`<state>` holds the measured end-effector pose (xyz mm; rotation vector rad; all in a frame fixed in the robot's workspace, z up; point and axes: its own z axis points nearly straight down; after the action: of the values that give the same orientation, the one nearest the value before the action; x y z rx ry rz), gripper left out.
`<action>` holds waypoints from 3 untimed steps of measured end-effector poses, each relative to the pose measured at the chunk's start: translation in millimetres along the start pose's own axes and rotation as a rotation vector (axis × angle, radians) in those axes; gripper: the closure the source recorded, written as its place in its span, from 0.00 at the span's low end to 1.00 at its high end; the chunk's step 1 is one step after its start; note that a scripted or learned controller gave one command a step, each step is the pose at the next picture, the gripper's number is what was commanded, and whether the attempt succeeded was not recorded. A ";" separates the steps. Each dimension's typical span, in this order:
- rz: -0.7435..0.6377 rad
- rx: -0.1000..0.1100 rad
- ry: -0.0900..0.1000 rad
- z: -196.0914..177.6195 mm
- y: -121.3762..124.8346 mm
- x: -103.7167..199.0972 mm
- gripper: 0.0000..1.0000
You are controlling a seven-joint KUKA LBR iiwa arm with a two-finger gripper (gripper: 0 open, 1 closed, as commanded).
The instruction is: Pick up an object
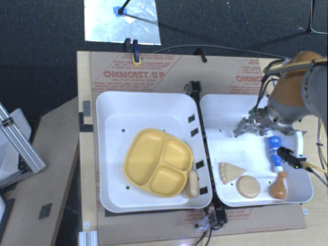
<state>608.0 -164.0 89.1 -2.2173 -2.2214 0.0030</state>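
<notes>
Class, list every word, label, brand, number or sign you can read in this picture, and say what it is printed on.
"CHEMCAST GP": red print on the brown paper sheet under the bins, behind the left bin.
The same red print behind the right bin is cut off and blurred; not readable.
The blue bottle bears no readable label.
</notes>
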 end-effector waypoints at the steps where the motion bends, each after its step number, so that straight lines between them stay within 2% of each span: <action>1: 0.000 -0.005 -0.001 3.9 1.0 0.2 0.00; 2: -0.001 -0.008 -0.002 -7.6 2.0 -0.1 1.00; 3: -0.003 -0.012 -0.003 -72.9 5.2 1.3 1.00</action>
<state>613.4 -162.7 161.9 -2.2219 -2.2316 -0.0073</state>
